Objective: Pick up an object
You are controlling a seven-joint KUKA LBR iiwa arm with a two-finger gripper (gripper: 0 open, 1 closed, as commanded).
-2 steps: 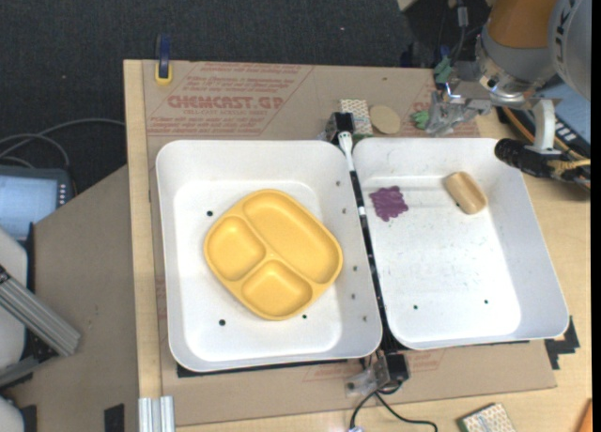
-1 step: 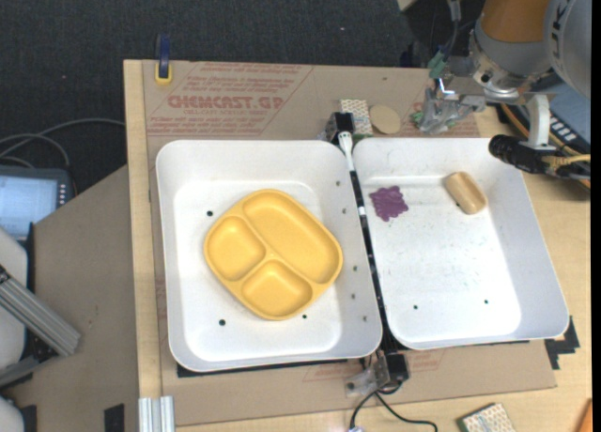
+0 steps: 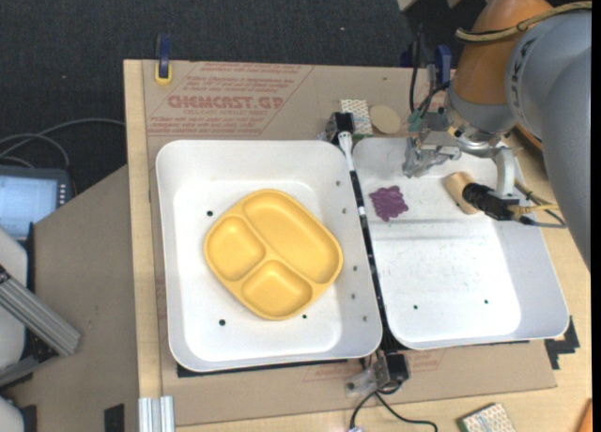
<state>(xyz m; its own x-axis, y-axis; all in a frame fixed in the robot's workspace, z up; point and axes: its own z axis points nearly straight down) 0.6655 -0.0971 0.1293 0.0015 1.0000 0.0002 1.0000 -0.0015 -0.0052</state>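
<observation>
A small purple object [image 3: 388,202] lies in the right bin [image 3: 470,299], near its far left corner. A yellow divided plate [image 3: 272,253] with three compartments rests in the middle of the left bin [image 3: 188,327]. My gripper [image 3: 423,160] hangs over the far edge of the right bin, a short way up and to the right of the purple object and apart from it. Nothing shows in its grasp.
The grey arm with its orange band [image 3: 498,54] reaches in from the top right. Both bins rest on a cardboard sheet [image 3: 235,101] with red print. A blue clamp [image 3: 164,69] sits at its far left corner, and a round tan disc [image 3: 385,119] lies behind the right bin.
</observation>
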